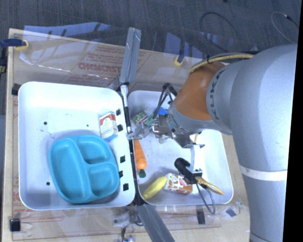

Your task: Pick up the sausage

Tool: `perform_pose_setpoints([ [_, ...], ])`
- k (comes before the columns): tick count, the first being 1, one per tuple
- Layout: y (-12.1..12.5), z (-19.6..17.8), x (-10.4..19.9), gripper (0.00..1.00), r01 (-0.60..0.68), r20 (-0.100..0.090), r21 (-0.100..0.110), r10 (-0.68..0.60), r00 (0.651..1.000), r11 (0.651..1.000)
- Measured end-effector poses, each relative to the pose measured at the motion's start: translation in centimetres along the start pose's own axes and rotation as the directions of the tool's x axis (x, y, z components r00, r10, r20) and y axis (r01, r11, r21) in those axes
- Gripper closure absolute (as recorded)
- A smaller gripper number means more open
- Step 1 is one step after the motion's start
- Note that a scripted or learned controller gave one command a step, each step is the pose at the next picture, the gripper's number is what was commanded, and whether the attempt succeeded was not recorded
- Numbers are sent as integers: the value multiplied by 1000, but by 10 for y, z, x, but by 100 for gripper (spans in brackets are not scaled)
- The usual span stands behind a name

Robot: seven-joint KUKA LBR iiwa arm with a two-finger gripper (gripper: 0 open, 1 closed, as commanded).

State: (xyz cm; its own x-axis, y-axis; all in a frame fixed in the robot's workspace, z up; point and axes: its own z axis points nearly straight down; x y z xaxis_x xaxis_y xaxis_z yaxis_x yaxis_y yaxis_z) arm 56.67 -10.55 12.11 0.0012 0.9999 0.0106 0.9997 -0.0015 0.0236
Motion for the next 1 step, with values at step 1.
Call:
perform_pose_setpoints([
  [1, -9, 0, -4, 0, 70, -4, -43, -70, 998, 997],
])
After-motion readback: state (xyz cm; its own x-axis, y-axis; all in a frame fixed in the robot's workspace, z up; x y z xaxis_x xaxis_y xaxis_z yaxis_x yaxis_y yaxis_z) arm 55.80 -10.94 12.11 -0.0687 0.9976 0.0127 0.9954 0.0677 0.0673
